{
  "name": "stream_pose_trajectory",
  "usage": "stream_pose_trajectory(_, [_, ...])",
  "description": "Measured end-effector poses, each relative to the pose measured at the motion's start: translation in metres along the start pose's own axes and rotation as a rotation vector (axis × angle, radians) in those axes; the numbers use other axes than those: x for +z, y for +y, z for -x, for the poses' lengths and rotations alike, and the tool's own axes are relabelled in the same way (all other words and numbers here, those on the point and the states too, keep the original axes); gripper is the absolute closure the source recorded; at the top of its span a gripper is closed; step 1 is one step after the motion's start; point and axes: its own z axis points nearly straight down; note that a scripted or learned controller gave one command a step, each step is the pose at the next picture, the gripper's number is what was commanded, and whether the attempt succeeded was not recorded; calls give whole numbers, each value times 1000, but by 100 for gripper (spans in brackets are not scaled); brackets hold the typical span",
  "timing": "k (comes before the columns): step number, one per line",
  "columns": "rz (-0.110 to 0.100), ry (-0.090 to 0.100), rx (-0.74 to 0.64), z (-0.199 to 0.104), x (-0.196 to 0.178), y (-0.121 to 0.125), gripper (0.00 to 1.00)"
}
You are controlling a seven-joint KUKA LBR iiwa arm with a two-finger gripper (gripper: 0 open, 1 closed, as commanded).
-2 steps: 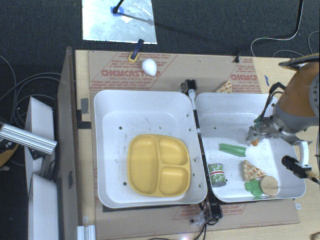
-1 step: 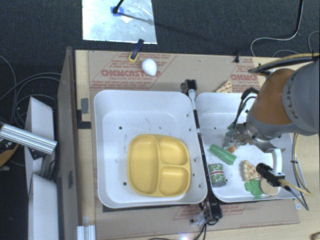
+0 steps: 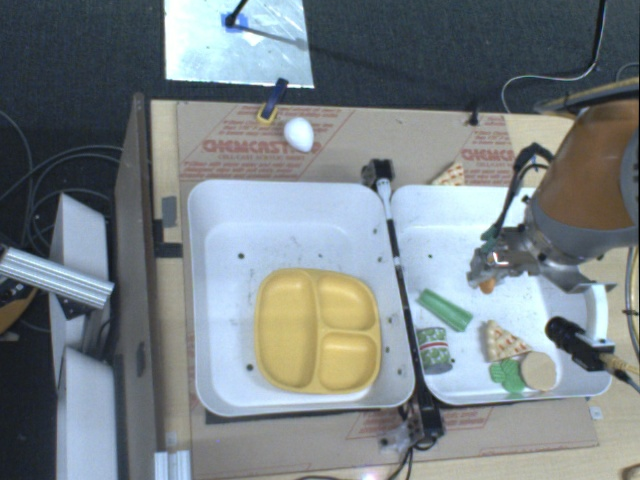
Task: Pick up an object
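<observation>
two bins; the gripper [image 3: 487, 271] hangs over the right bin [image 3: 440, 218], its state i cannot tell.

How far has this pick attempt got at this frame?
Done: the arm has reached over the right bin, gripper low above its floor. In hand: a small orange object sits just under the gripper; a grasp isn't confirmed. Left: a clear lift. The green block, cup and pizza slice lie apart on the floor.

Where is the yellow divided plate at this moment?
In the camera view the yellow divided plate lies in the left bin, toward its front half, just left of the divider between the bins, across from the small printed cup in the right bin.
</observation>
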Motion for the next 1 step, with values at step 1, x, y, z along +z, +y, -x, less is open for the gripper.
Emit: stream_pose_trajectory(1, [-1, 0, -5, -73, -25, 56, 100])
